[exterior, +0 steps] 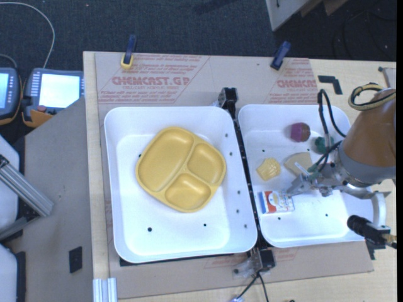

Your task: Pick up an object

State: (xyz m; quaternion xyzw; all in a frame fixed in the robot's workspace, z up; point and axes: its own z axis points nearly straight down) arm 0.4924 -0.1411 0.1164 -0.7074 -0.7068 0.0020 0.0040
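Red-white packet (276,202) beneath hand (296,188), right bin (302,234).

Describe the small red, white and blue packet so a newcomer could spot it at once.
Start at the right bin, the one the arm reaches into. Near its front left, close to the wall shared with the other bin, lies the small packet, just below the yellow ridged piece. It alone is flat with red and blue print.

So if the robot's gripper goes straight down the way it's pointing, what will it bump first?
Probably the red and white packet, lying just below the gripper in the right bin. Depth is hard to judge from above.
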